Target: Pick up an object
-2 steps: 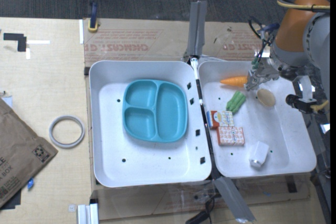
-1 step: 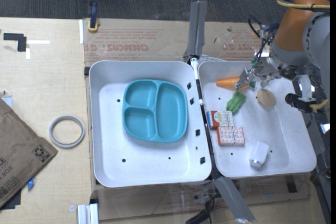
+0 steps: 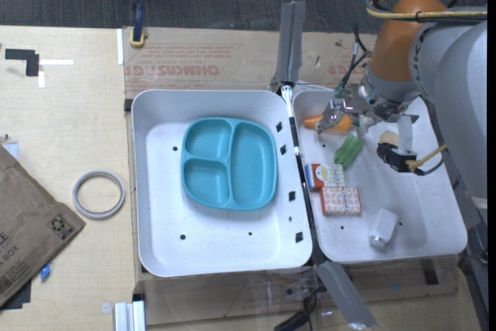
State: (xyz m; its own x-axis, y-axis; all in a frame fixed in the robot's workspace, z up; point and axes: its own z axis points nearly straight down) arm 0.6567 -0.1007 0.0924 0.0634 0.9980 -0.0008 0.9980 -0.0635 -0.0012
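My gripper [image 3: 338, 117] is low in the far left corner of the right bin [image 3: 434, 240], right over an orange carrot-like toy [image 3: 312, 122] whose tip sticks out to its left. Just below it lies a green vegetable toy [image 3: 349, 151]. Nearer the front are a small red and blue carton [image 3: 314, 177], a pink-patterned box [image 3: 341, 201] and a white and grey piece [image 3: 382, 227]. A pale yellow item [image 3: 388, 138] lies partly under the arm's cable. From this angle I cannot see whether the gripper holds the orange toy.
The left bin [image 3: 155, 236] holds a turquoise divided plate [image 3: 230, 163]. On the bench to the left lie a ring of tape [image 3: 98, 192] and a cardboard box [image 3: 23, 232]. The arm's grey body [image 3: 457, 81] covers the right bin's far right side.
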